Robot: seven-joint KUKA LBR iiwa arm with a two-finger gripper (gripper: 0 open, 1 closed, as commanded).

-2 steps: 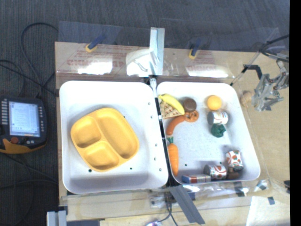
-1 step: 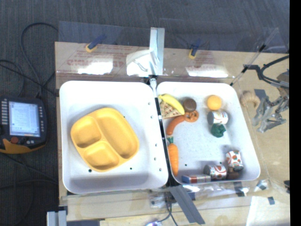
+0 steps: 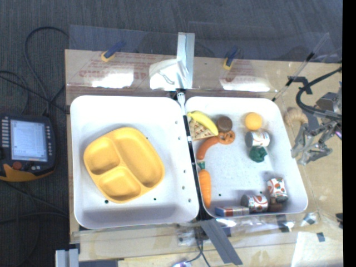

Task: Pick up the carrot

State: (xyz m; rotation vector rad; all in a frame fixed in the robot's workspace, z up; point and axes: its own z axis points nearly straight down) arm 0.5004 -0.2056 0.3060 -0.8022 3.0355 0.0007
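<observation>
The carrot (image 3: 204, 186) is orange with a small green top. It lies lengthwise against the left wall of the right bin (image 3: 239, 171), near the front, with the green end pointing away from me. My gripper (image 3: 312, 144) hangs outside the right bin, just past its right wall, far to the right of the carrot. It holds nothing that I can see.
The right bin also holds a banana (image 3: 202, 119), a sausage (image 3: 209, 145), an orange ball (image 3: 253, 120), a green piece (image 3: 257, 154) and small cans (image 3: 276, 189) along the front. A yellow divided plate (image 3: 123, 163) fills the left bin (image 3: 83, 204).
</observation>
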